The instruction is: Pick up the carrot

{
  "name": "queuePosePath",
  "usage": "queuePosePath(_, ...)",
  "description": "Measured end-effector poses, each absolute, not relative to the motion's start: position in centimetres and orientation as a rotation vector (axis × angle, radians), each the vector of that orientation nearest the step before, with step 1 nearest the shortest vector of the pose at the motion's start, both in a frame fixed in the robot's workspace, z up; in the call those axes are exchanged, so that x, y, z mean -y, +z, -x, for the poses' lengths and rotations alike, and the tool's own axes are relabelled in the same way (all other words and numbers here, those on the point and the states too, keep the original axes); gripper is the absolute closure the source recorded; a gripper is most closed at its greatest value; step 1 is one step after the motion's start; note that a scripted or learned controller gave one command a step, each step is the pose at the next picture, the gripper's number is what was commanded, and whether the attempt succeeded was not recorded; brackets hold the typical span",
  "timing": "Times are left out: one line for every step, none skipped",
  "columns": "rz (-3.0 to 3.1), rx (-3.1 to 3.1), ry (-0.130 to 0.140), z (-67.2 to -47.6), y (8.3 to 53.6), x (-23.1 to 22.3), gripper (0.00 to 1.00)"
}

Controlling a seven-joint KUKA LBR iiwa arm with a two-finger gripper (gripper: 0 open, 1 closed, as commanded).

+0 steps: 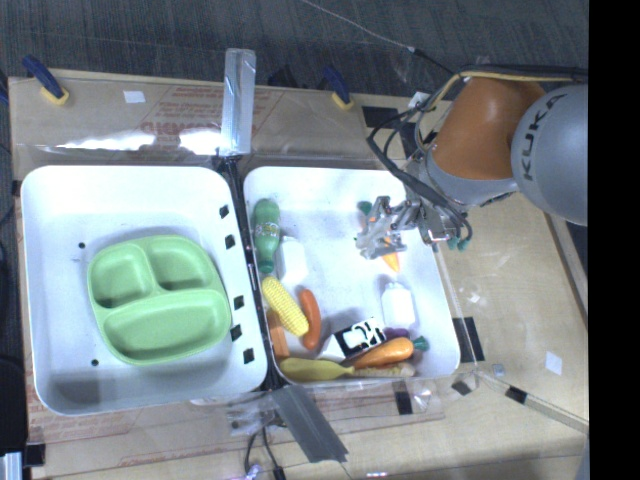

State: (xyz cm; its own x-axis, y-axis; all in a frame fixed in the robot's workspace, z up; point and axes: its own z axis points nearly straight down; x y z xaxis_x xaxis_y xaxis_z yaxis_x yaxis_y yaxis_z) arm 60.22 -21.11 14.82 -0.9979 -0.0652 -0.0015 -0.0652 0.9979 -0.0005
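My gripper (384,236) hangs over the back right part of the right bin (330,183). It is shut on a small orange carrot (392,261), whose pointed tip sticks out just below the fingers. A longer orange vegetable with a green end (386,352) lies along the same bin's front wall, well clear of the gripper.
The right bin also holds a green bottle (265,228), a corn cob (285,306), an orange sausage shape (311,320), a banana (315,369), a black-and-white piece (360,337) and a white bottle (398,303). A green divided plate (158,298) lies in the left bin (50,198).
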Motion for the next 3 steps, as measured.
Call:
queuePosePath(0.103,-3.139,0.000,-60.2,14.8,21.1,0.00)
queuePosePath(-0.014,-3.142,0.000,-62.3,9.2,21.0,0.00)
queuePosePath(-0.004,-3.136,-0.003,-62.5,10.5,20.9,1.00)
